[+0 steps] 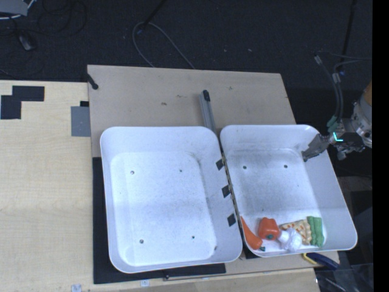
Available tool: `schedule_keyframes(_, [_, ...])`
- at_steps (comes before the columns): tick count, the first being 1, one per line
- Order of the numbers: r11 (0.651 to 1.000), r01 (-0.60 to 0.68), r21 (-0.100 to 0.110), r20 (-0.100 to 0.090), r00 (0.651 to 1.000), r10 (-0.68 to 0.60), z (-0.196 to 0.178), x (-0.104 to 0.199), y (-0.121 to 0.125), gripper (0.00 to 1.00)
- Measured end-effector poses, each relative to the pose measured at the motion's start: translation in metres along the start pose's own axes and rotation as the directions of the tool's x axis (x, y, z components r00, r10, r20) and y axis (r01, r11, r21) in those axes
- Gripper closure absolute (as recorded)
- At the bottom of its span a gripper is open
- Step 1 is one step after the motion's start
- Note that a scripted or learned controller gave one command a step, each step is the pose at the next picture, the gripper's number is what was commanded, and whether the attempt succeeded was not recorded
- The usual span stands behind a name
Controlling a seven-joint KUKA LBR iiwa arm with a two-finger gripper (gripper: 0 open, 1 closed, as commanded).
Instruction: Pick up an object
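Several small objects lie crowded along the near edge of the right bin (279, 139): an orange carrot-like piece (250, 235), a red-orange item (268, 227), a tan patterned piece (298, 230), a white item (290, 241) and a green piece (316, 230). My gripper (318, 146) hangs over the right bin's far right rim, well away from the objects. Nothing shows between its dark fingers.
The left bin (159, 196) sits beside the right one, with black clips (226, 190) along the seam between them. A grey rod (208, 109) lies on the bench behind the bins. Cables trail over the dark floor at the back.
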State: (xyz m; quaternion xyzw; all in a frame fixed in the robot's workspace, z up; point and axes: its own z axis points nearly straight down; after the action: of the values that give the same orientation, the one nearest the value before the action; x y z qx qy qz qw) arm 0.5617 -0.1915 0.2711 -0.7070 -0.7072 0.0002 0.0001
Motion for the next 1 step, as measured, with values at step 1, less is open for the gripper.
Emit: schedule_keyframes(1, [1.0, 0.0, 0.0, 0.0, 1.0, 0.0, 0.0001, 0.0, 0.0, 0.0])
